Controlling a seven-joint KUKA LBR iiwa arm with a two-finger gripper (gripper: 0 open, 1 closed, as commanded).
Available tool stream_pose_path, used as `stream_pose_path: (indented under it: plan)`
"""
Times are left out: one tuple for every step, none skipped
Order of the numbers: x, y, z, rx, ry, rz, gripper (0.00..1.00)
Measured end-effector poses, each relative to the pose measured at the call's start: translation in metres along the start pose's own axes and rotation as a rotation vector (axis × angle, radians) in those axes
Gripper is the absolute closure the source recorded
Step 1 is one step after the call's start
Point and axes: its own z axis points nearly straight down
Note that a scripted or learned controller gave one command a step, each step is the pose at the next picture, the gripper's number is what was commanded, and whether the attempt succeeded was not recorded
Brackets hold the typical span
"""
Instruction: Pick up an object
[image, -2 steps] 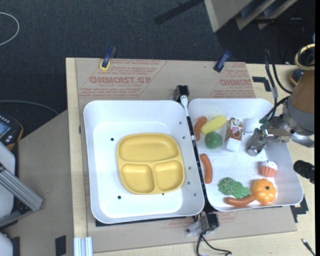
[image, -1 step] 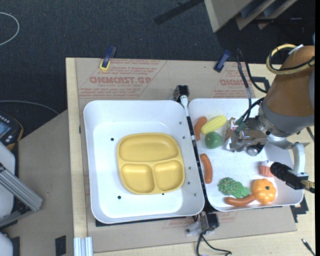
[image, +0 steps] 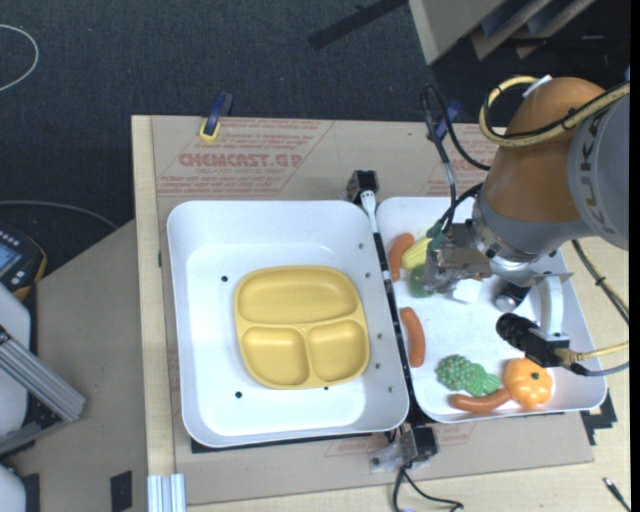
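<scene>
Gripper (image: 440, 268), grasp unreadable, is hovering over small plastic toy food (image: 418, 260) near right bin's (image: 590, 400) left edge: seeming light, rigid, slippery; best pinching across its narrow middle.

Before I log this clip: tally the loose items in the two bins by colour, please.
Yellow: 1, divided tray
Orange-red: 3, sausages
Green: 1, broccoli
Orange: 1, pepper
Total: 6, plus partly hidden yellow-green pieces under the tool.

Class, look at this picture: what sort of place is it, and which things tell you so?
Probably a robotics lab test bench: an arm reaches over two white bins, toy food such as a broccoli lies in one, and loose cables run around.
</scene>
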Motion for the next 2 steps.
stream_pose_path:
  plan:
    - [0.059,-0.006,0.012,0.006,0.001,0.001,1.00]
    - [0.076,-0.008,-0.004,-0.001,-0.001,0.003,1.00]
